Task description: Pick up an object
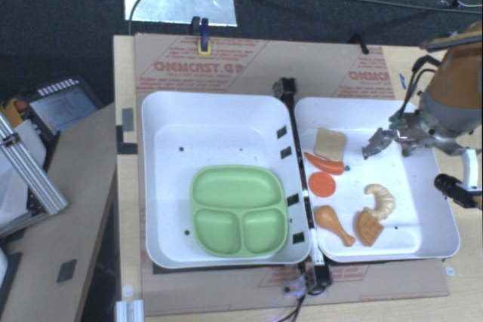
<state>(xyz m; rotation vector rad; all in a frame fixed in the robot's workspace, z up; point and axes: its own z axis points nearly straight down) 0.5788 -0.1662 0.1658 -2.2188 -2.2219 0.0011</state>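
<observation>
The right bin (434, 234) holds several toy foods: a tan bread slice (330, 141), a red sausage (324, 163), an orange-red disc (322, 184), a drumstick (333, 225), a pale croissant (380, 199) and a brown waffle piece (369, 227). My gripper (389, 145) hangs over the upper right part of this bin, to the right of the bread slice and above the croissant. Its fingers are spread open with nothing between them. The arm's grey wrist and orange band rise behind it at the right edge.
A green divided plate (238, 210) lies in the left bin (162, 162). A black clip-lined wall (296, 162) separates the bins. A black arm part (456, 190) juts over the right bin's right rim. Cardboard lies under both bins.
</observation>
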